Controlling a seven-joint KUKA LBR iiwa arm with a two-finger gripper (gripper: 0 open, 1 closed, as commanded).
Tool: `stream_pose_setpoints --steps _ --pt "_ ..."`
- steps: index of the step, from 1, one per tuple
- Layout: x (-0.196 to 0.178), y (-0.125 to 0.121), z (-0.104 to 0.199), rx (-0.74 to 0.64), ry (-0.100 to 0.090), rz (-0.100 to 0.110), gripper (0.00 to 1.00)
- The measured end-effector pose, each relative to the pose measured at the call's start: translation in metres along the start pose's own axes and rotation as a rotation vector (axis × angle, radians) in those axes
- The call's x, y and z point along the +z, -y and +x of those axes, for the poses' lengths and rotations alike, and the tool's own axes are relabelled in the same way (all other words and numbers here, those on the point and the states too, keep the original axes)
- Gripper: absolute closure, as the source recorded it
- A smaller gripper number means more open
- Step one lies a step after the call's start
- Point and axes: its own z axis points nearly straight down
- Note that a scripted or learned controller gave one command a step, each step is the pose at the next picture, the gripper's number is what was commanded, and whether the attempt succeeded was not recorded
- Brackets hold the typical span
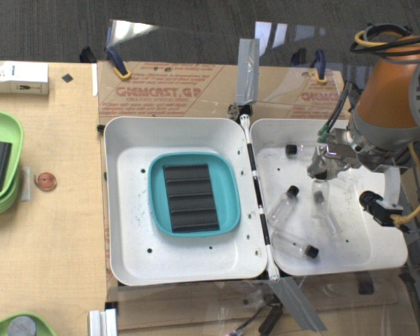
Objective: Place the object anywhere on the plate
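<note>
2 white bins side by side on the bench. Left bin point(126, 187) holds a teal plate point(194, 194) sitting approx. centred; on the plate lies a dark ridged rectangular insert point(190, 197) w/ 4 ribs, nothing else on it.

Right bin point(378, 254) holds several clear plastic vials w/ black caps, hard to count since they're see-through: 1 vial point(285, 203) left of centre, lying tilted, cap at its far end; 1 vial point(297, 246) near the bin's near edge, cap to the right; a black cap point(291, 149) shows toward the far-left part of the bin. Another clear vial point(320, 196) lies just below the gripper.

Gripper point(320, 173) hangs over the right bin's far-middle, arm point(385, 82) coming in from the right w/ orange band up top. Fingers' spread: can't tell, too blurred against the clear plastic; can't tell if it touches the vial under it.

Task vials are all in the right bin, well apart from the plate.

Far left of bench: green trays point(0, 163) stacked.
</note>
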Motion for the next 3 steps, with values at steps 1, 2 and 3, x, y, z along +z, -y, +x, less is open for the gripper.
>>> stream_pose_setpoints --steps 1,2,3 --pt "0.020 0.050 0.096 -0.046 0.001 0.003 1.00" --pt "0.020 0.050 0.096 -0.046 0.001 0.003 0.00" --pt "0.004 0.031 0.068 -0.026 0.001 0.002 0.00"
